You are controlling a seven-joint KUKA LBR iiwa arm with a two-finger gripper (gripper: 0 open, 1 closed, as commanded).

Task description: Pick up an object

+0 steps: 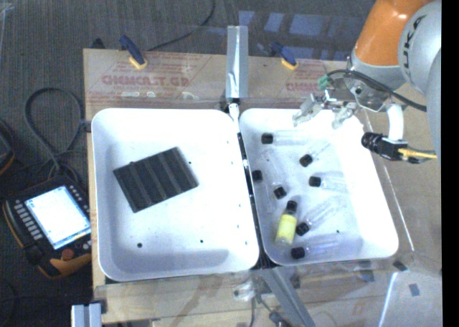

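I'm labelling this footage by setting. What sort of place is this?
Most likely a robotics lab bench: a KUKA arm reaches over two white bins, with a control pendant and cables on the carpet.

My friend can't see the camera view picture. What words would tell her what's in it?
A robot arm's pincer hovers over the back of the right bin, which holds clear vials with black caps and one yellow vial. The left bin holds a black ridged slab.
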